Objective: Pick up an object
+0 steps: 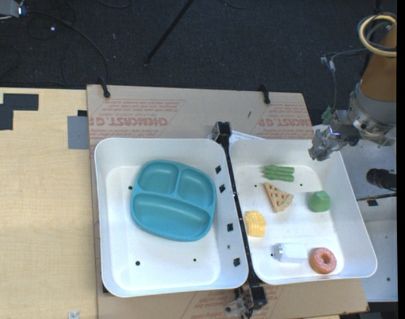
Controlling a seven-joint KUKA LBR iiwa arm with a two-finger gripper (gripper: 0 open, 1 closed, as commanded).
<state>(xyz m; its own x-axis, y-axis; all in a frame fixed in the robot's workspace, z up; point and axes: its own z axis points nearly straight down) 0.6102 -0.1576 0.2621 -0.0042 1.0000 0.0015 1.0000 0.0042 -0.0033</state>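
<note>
Hovering over the far right corner of the right bin (352, 205), the gripper (321, 145), nothing visibly between the tips and the pick not yet made; impossible to tell at this angle whether parted or closed. All of the task left, by the look of it: descent, closing, lifting. Plenty to choose from in that right bin. Green beans (278, 172) near the far edge, closest to the gripper and perhaps the likeliest target, though only a guess. Pizza slice (278, 197) just in front of the beans, toward the middle. Green round piece (318, 201) near the right edge. Yellow corn (255, 223) close to the left edge, by the divider. Pink doughnut (322, 260) in the near right corner, with a small white item (286, 253) just beside it, too washed out to name. Over in the left bin (116, 244), a teal compartment plate (173, 200) lying flat near the middle, its sections bare. Every piece resting on the bin floor, none lifted.
</note>
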